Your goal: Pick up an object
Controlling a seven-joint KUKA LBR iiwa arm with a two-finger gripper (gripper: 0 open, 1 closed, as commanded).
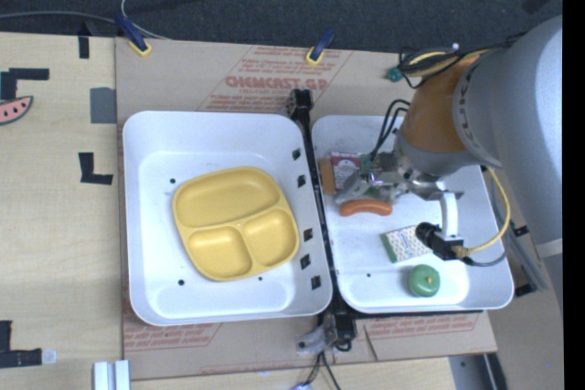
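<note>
Gripper [358,188] low in right bin [475,288], finger state indeterminate, directly above orange sausage [366,208], green apple [423,280] near front wall, yellow divided plate [236,221] in left bin [146,196]

Grey arm [526,96] showing as broad, rounded, smooth pale shell, filling right side. Orange band [437,110] wrapping round above wrist, glossy, catching light. Black cables [395,119] running along wrist, looping near band. Yellow cable [498,224] curving down near side, ending at black connector [437,240]. White bracket [449,213] standing out below wrist. Gripper [366,183] looking metallic grey, small dark fittings and tiny green and red specks showing; finer detail blurring.
</note>
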